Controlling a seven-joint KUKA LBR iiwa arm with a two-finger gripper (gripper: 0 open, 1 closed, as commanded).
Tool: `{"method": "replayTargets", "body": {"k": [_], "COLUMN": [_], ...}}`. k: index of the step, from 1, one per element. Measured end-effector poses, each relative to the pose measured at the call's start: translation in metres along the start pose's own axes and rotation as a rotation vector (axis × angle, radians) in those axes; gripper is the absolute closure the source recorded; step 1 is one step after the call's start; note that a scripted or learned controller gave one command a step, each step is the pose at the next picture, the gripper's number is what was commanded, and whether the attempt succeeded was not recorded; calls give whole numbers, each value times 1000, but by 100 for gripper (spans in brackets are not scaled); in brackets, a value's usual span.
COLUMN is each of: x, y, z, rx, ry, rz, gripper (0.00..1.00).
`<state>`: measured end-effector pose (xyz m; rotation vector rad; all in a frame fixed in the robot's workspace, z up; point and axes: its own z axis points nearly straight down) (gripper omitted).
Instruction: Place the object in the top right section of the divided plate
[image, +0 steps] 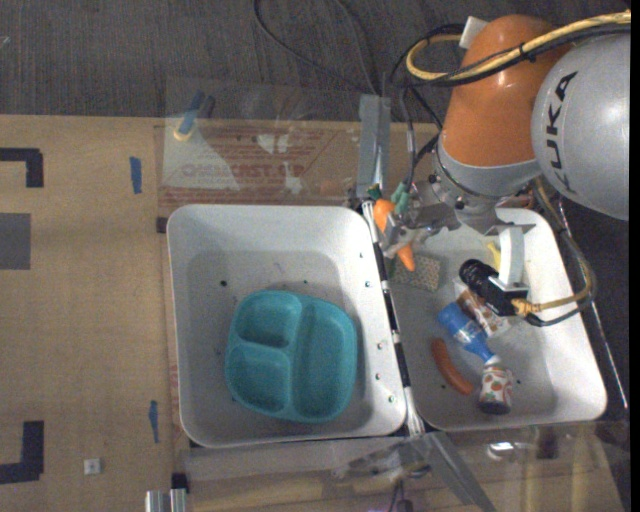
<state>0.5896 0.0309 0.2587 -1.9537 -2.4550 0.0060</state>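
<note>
"Camera view, looking down on both bins: where's the thing we're placing?" Ana asks.

"An orange carrot-like toy, I'd judge. It's at the wall between the two bins, by the upper left corner of the right bin, with the claw across its middle. One orange end pokes out on each side, so I read the claw as closed on it."

"Lifted, or lying on the bin floor?"

"I can't tell from this slant. It sits right at the shared rim, not over the plate."

"And the plate?"

"The teal divided plate lies flat in the left bin, well apart from the claw. It has three sections, one long on the right and two smaller on the left. All three look bare."

"So how far along are we?"

"My estimate is that the pick looks done and the placing is all left. The toy has to cross into the left bin, come over the upper right of the plate, then be let go there. Which section counts as 'top right' is a judgement. The far end of the long right-hand one seems closest."

"Anything else in the right bin?"

"A blue bottle, a sausage-shaped toy, a small patterned can, and a grey mesh square just beside the carrot. The claw touches none of them, as far as I can see."
</note>
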Motion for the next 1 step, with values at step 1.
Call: {"method": "replayTargets", "body": {"k": [1], "x": [71], "y": [-31], "z": [6], "rx": [2], "ry": [-1], "rz": [-25], "gripper": [100]}}
